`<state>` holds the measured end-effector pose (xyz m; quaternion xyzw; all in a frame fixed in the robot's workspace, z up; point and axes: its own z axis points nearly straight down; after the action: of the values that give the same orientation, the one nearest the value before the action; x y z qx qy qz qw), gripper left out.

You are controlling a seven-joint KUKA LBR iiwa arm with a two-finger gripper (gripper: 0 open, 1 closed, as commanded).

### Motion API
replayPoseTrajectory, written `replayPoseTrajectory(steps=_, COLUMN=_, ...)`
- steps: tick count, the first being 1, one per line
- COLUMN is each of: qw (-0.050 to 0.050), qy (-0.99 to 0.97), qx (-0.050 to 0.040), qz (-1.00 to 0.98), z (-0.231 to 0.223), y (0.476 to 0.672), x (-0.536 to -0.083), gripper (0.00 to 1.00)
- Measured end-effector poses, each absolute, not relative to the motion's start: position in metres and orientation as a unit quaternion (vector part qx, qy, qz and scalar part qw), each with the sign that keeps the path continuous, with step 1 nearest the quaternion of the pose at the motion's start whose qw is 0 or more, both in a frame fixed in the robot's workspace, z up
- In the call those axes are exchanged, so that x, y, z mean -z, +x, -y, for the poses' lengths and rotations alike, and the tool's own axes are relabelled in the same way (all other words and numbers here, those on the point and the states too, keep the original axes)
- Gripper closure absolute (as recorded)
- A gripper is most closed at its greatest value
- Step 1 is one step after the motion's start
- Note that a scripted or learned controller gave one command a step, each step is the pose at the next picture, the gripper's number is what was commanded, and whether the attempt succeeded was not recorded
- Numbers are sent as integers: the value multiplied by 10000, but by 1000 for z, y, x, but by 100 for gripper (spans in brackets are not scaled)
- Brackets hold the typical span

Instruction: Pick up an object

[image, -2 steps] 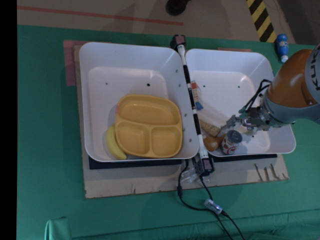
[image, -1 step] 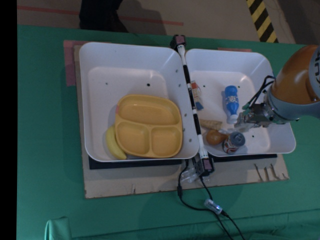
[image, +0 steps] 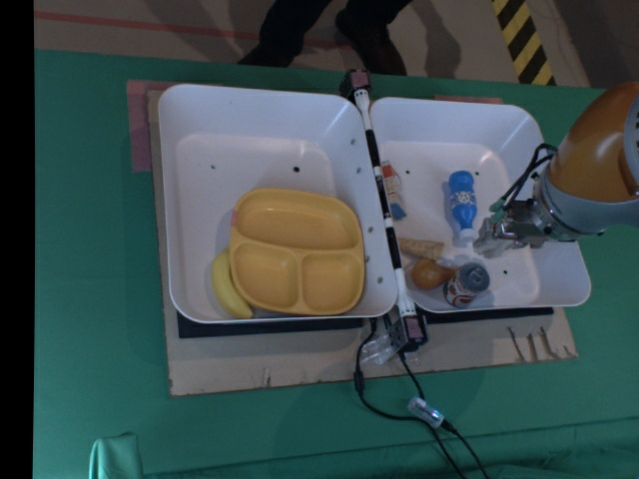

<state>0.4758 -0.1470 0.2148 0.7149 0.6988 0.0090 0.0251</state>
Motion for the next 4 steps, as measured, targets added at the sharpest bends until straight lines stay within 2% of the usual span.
replayPoseTrajectory(steps=1, qw=305, qy=7173, qx=-111, qz=-6960, z=150, y=477, x=-228, gripper=100)
replayPoseTrajectory(steps=2, qw=68, qy=7096, qx=-9, qz=-7046, z=189, y=542, x=-241, gripper=100)
replayPoseTrajectory(steps=3, qw=66, qy=7096, qx=-6, qz=-7046, z=189, y=542, x=-241, gripper=0)
replayPoseTrajectory(steps=4, qw=49, qy=7094, qx=-2, qz=-7047, z=167, y=560, x=-191, gripper=0)
